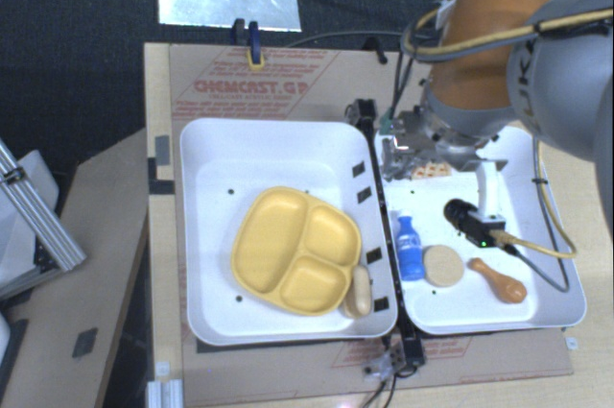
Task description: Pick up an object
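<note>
Reaching in from the right, arm hangs over right bin [566, 300]; gripper [398, 156] near its upper left corner, finger state not discernible. Blue bottle [409, 248], tan disc [444, 266], wooden pestle [499, 280] below. Yellow divided tray [295, 250] in left bin [221, 166].

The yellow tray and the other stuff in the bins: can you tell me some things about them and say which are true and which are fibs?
1. The yellow divided tray lies in the left bin. True.
2. The blue bottle is in the left bin. False: it lies in the right bin, near the divider.
3. The wooden tool lies in the right bin. True.
4. The round tan disc sits on the yellow tray. False: it lies in the right bin beside the blue bottle.
</note>
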`<state>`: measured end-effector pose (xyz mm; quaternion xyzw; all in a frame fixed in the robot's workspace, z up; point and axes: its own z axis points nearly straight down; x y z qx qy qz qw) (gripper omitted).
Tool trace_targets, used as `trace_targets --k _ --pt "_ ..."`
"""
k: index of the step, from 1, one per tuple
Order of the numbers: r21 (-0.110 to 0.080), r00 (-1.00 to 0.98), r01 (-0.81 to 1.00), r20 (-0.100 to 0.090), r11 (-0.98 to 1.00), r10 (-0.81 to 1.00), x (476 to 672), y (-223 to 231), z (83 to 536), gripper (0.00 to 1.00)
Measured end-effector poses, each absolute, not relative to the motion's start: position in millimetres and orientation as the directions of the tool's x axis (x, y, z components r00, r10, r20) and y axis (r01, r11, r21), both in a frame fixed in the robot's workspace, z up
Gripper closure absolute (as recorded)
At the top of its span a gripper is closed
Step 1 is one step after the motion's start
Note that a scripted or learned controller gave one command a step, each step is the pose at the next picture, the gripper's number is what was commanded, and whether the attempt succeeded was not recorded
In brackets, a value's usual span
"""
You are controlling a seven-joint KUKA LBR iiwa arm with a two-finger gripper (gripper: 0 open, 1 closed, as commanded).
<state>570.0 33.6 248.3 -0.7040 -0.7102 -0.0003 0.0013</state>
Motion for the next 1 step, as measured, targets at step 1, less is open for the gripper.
trace_targets --k 1 --pt "-0.003 -0.010 1.000 0.003 0.010 1.000 540.7 89.0 240.1 1.00"
